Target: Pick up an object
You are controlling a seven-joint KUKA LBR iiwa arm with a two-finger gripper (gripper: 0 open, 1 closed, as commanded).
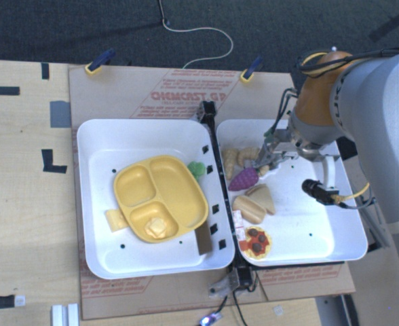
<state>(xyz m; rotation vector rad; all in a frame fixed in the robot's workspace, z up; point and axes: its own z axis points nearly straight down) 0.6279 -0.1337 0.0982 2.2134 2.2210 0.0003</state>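
1. Hand (266, 158) reaches into the right bin (321, 240), directly above a purple toy (243, 178); its opening cannot be told.
2. Yellow divided plate (160, 197) lies in the left bin (98, 148).

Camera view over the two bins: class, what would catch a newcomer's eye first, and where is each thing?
The yellow plastic divided plate fills the middle of the left white bin. In the right white bin, the grey arm's gripper is down beside a purple toy grape bunch, with a small toy pizza slice near the front edge.
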